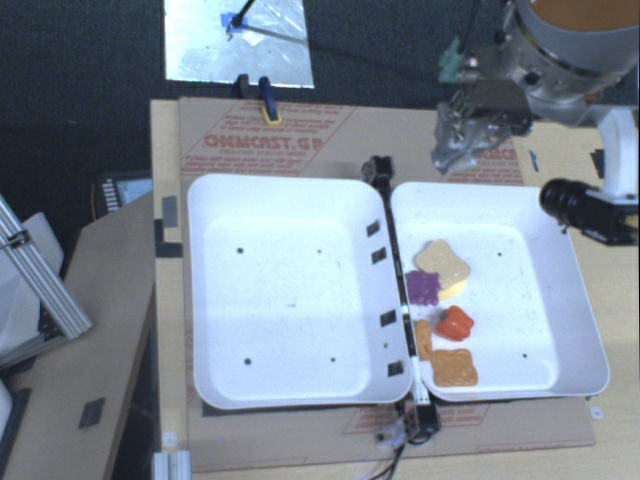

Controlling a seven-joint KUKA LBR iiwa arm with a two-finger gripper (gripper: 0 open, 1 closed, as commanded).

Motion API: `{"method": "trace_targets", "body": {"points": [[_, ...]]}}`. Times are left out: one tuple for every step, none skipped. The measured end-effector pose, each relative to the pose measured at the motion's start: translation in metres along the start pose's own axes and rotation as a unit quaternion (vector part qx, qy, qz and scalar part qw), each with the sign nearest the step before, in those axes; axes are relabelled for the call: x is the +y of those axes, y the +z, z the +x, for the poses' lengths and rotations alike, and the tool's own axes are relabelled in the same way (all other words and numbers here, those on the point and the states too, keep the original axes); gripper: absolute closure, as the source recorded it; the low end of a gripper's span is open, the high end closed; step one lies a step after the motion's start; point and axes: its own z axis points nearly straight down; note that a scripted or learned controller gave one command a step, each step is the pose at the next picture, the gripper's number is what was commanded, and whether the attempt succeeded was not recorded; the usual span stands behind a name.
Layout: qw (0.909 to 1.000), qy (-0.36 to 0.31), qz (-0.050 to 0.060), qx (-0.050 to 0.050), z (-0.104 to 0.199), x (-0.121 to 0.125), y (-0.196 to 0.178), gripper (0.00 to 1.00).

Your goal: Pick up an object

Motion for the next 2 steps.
{"method": "trace_targets", "body": {"points": [[1.0000,0.003,0.000,0.000,0.024,-0.013,-0.001,1.00],[1.0000,0.001,0.000,0.000,0.092,-0.013,0.000,1.00]]}}
